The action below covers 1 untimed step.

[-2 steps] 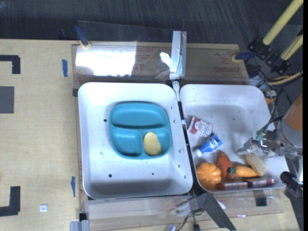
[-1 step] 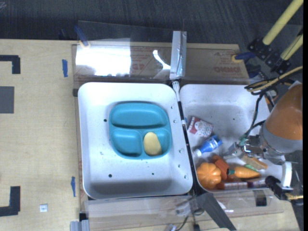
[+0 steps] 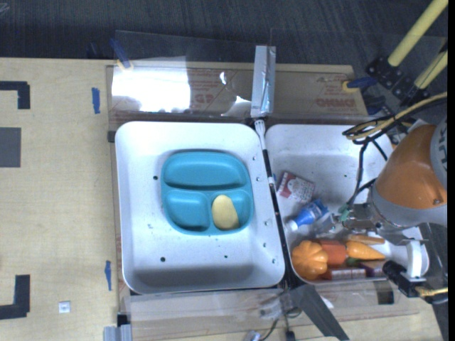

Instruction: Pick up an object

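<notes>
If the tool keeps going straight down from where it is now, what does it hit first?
Probably the carrot, which lies right under the tool in the right bin, beside the small pumpkin. Depth is unclear from this view.

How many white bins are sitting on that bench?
2. The left bin holds a blue tray; the right bin beside it holds a jumble of small items, with the arm over its right side.

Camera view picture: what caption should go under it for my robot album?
Robot arm reaches over the right bin of toys; a yellow egg sits in the blue tray.
</notes>
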Each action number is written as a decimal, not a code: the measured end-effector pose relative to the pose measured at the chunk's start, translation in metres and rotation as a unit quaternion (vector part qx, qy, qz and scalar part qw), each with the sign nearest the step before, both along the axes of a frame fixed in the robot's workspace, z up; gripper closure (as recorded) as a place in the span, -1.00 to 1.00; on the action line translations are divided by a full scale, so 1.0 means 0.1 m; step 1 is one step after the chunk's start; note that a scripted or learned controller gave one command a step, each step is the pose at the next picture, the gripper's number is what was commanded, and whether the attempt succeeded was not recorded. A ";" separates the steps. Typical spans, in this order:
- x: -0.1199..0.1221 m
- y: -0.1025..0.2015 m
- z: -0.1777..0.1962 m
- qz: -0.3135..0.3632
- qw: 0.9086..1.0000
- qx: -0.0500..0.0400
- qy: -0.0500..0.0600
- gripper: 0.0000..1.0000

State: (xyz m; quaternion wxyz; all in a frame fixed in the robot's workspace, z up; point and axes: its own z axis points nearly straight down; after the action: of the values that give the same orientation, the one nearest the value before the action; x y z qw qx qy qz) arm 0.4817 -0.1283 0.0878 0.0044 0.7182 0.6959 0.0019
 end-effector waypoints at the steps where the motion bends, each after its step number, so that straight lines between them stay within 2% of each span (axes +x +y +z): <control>1: 0.01 -0.01 0.11 -0.001 1.000 -0.001 -0.003 1.00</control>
State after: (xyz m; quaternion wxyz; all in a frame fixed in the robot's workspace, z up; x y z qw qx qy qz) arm 0.4831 -0.1289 0.0989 0.0066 0.7189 0.6950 0.0034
